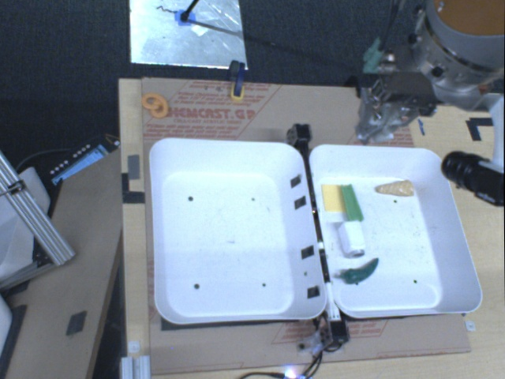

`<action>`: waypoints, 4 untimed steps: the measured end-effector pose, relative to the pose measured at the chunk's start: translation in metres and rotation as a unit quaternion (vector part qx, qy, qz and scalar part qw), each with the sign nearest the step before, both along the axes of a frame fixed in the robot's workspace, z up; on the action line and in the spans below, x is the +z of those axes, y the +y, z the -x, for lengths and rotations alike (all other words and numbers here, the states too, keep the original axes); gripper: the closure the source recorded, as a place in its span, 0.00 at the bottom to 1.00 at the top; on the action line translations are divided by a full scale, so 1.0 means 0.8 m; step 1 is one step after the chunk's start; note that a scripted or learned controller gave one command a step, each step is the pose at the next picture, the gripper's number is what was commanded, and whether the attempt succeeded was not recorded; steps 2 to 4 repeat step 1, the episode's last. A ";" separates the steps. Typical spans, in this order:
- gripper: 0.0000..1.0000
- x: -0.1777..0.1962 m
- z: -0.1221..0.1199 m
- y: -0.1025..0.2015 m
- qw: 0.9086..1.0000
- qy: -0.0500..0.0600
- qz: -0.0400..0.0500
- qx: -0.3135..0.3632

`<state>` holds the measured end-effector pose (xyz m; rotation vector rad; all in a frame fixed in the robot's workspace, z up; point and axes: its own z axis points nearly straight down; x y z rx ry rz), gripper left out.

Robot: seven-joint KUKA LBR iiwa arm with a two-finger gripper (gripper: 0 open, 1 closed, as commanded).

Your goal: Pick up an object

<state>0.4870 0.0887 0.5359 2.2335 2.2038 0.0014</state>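
The right bin (442,235) holds a yellow and green sponge (340,201), a white block (352,238), a dark green curved piece (359,272) and a tan shell-like piece (394,188). My gripper (383,125) hangs above the bin's far edge, behind the objects and touching none of them. Nothing shows between its fingers.
The left bin (166,212) sits beside the right one, joined by black clips (312,251). A black cylinder (472,176) juts in at the right. A yellow clamp (237,81), an orange ring (155,104) and a shiny sheet (188,22) lie at the back.
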 end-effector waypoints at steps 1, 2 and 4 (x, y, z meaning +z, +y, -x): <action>1.00 -0.179 0.002 0.073 1.000 0.008 0.000 0.010; 1.00 -0.179 0.002 0.073 1.000 0.008 0.000 0.010; 1.00 -0.179 0.002 0.073 1.000 0.008 0.000 0.010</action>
